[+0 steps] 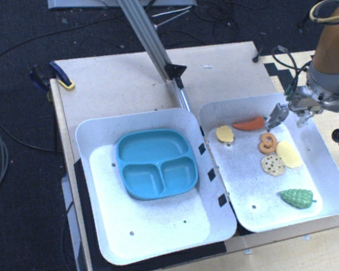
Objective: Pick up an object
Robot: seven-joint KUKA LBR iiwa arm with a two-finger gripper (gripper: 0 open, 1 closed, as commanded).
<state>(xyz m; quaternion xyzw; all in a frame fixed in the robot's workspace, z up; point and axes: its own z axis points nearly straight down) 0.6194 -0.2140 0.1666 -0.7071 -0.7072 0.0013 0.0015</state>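
Observation:
In the right bin [324,166] lie several toy foods: an orange carrot-like piece [249,124], a small yellow piece [224,134], an orange ring [268,144], a speckled cookie [273,165], a pale yellow piece [289,154] and a green bumpy piece [298,197]. My gripper [289,115] hangs over the bin's far right part, just right of the carrot-like piece and above the ring. Its fingers stand apart with nothing between them.
The left bin [107,228] holds a blue tray [158,163] with three compartments. A slanted metal pole [145,28] rises from the seam between the bins at the back. The arm [333,58] enters from the right edge.

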